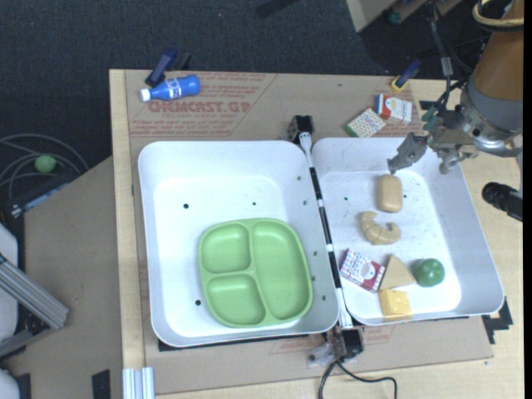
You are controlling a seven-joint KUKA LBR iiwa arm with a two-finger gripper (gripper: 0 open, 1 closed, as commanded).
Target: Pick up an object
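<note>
White and shallow, the right plastic bin [465, 223] holds, near its far wall, a tan oblong bread-roll toy [388, 194] that looks light, stiff and smooth, best pinched across its short middle, while the grey two-finger gripper [426, 150] hangs just above it, fingers apart and empty

A green divided plate [253, 271] with three compartments lies in the left white bin [166, 181], toward its near edge. On the bare bench [241, 106] behind that bin, a blue and white bottle [170, 87] lies on its side near the far left corner (a dark blue clip [161, 67] sits just behind it). Behind the right bin, two small printed cards [381, 115] rest close together. Left of the bench, a small green ball [45, 164] sits among grey cables [17, 181].
</note>
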